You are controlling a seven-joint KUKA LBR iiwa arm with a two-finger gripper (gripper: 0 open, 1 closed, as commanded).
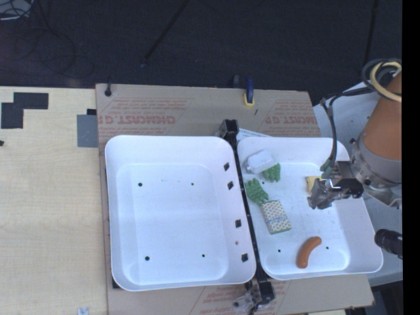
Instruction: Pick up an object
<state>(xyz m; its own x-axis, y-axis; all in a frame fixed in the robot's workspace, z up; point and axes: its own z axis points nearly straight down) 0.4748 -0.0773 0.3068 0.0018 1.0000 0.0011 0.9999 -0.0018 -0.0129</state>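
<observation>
Hanging over the right bin (354, 258), the gripper (319, 200) sat just beside a small yellow thing (311, 183) at its eleven o'clock, though nobody could tell its grip.

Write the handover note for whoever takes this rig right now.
Tool: low over the right bin, near its right side, beside a small yellow piece. Whether it grips anything cannot be told from this view.
Right bin contents: orange sausage-shaped item near the front, patterned box mid-bin, two green toys and a white object towards the divider.
Left bin: no objects seen in it.
Done: arm is reached into the right bin.
Left: confirm a grasp and lift one object.
</observation>
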